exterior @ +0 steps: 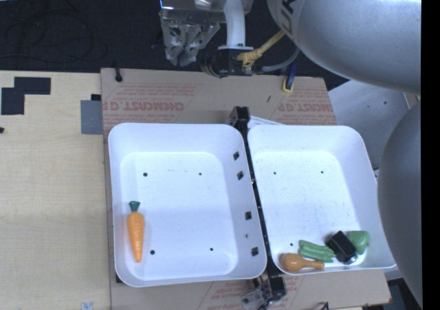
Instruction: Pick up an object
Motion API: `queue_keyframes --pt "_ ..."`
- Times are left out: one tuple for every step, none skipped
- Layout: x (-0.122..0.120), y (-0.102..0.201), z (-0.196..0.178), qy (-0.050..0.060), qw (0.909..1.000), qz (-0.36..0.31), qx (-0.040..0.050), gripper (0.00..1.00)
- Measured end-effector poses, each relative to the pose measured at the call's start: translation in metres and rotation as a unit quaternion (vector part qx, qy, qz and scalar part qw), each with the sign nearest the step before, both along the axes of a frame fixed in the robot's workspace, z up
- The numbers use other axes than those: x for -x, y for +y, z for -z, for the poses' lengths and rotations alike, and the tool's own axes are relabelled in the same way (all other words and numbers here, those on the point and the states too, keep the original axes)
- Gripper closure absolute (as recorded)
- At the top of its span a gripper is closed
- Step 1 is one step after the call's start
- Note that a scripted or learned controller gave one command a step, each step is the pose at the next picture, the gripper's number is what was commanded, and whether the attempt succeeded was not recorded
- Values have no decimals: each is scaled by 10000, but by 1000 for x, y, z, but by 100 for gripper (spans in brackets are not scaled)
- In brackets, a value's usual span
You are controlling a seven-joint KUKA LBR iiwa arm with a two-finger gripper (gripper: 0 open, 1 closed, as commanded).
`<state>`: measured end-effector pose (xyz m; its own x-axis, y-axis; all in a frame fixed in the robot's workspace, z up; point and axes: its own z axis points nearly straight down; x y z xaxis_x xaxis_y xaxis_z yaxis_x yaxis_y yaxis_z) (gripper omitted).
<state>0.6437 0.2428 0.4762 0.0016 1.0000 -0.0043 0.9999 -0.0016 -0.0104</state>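
You have much open floor in the left bin [118, 164]: one carrot [136, 231] lies alone by its near-left wall, and the middle and far part are free. In the right bin [361, 147], the far and middle floor is free too. The near-right corner is crowded (the pieces touch each other): a tan gourd-shaped toy [300, 262], a green pod [315, 251], a black block [342, 246] and a green piece [359, 238], close to the wall.

Glossy white plastic bins [175, 138], brown cardboard [172, 99], smooth plastic carrot [136, 231]
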Motion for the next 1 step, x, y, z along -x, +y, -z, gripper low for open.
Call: queue_keyframes --pt "0 -2 -65 -59 10000 -29 -23 100"
